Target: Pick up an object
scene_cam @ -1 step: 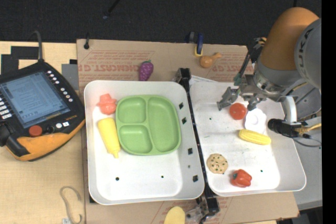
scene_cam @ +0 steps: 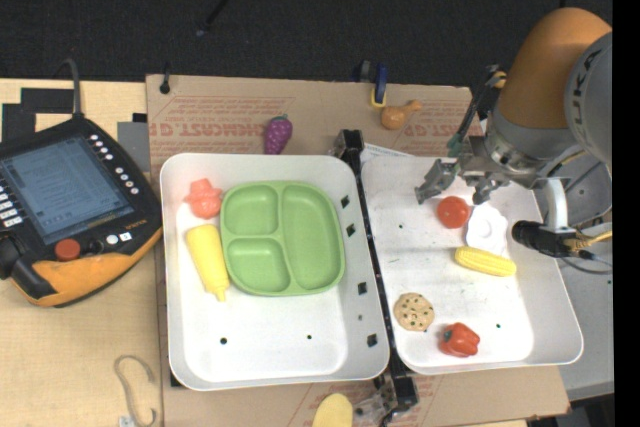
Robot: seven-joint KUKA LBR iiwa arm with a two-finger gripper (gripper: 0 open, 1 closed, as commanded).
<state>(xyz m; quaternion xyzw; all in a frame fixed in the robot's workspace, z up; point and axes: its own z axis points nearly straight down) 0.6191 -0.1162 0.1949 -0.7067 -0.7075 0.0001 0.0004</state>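
In the right bin (scene_cam: 560,335), my gripper (scene_cam: 462,186) hangs near the far side, open, its two dark fingers spread apart with nothing between them. A red tomato (scene_cam: 452,211) lies just below the fingertips, apart from them. Beside it rests a white egg-like piece (scene_cam: 487,229), then a yellow corn cob (scene_cam: 485,262). Closer to the front lie a cookie (scene_cam: 413,311) and a red pepper (scene_cam: 459,340).
The left bin (scene_cam: 260,345) holds a green divided plate (scene_cam: 280,238), a pink strawberry (scene_cam: 203,199) and a yellow bottle (scene_cam: 208,260). Purple grapes (scene_cam: 277,133) and an orange toy (scene_cam: 398,115) lie behind the bins. A lemon (scene_cam: 333,410) sits in front, a teach pendant (scene_cam: 70,205) at left.
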